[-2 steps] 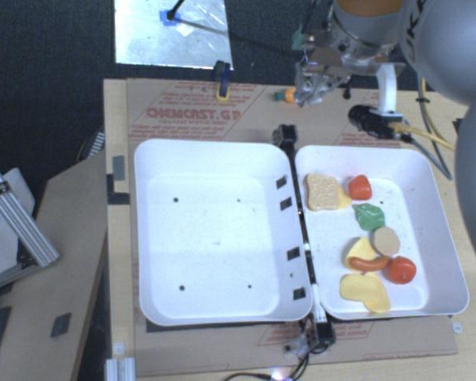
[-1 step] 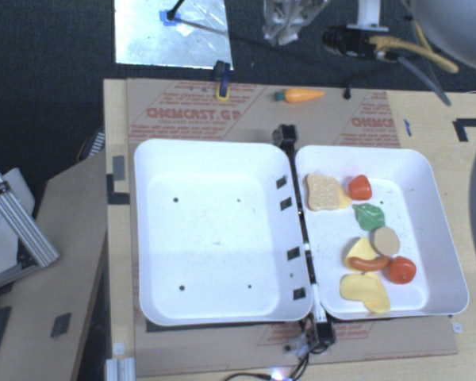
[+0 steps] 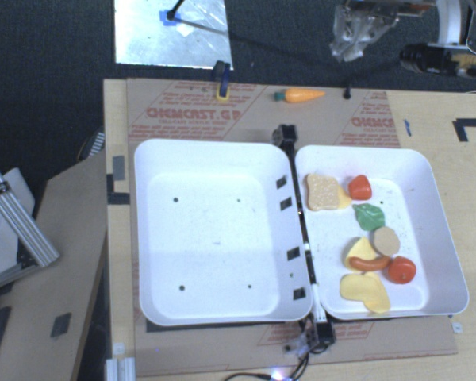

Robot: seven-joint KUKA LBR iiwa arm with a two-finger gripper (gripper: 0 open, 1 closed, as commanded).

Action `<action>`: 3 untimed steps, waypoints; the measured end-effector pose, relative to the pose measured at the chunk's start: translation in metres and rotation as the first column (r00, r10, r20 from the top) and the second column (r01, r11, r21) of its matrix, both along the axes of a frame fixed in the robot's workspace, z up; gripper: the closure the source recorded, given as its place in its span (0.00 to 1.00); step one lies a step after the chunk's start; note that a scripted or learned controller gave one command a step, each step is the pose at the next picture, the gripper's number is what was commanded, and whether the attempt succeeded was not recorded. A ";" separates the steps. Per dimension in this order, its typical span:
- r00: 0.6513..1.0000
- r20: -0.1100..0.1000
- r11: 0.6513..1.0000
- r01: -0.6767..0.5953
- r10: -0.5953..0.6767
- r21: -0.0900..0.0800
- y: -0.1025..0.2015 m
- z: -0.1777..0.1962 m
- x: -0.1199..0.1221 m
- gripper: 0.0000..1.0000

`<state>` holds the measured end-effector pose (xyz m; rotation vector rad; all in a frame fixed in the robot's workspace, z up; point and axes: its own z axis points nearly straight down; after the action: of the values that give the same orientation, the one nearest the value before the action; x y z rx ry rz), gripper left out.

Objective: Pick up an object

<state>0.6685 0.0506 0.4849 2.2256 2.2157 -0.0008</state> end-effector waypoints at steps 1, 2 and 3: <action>1.000 -0.001 1.000 -0.004 0.004 0.001 -0.086 -0.042 -0.024 1.00; 1.000 0.001 1.000 -0.003 0.003 0.000 -0.212 -0.078 -0.052 1.00; 1.000 0.007 1.000 -0.005 0.005 -0.003 -0.259 -0.090 0.001 1.00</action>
<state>0.6692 -0.2083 0.3952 2.2158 2.2159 0.0041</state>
